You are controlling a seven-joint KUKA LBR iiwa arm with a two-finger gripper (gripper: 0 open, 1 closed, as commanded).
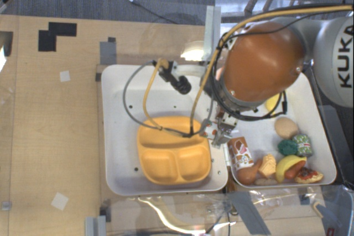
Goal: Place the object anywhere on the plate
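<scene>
The grey arm point(332, 63) reaches in from the right, its orange band point(263, 66) bulking large over the divide between the two white bins on the wooden worktop point(50, 135). Below that band the gripper point(220, 131) hangs over the inner edge of the right bin point(323, 146), just beside the right rim of the plate; its jaws are too small and cluttered with cabling to tell how far apart they stand, and I cannot tell whether anything sits between them. The plate point(174, 157), a yellow tray with divided compartments, lies in the lower part of the left bin point(119, 119), with black and yellow cables point(145, 98) looping over its upper edge. The play-food objects lie in the right bin: a small carton with a brown-and-white label point(240, 153) just below the gripper, a beige egg-like piece point(285, 128), a green broccoli-like piece point(294, 146), a banana point(287, 165), a pale wedge point(268, 164), and a flat reddish item point(308, 176) near the bin's lower right corner.
</scene>
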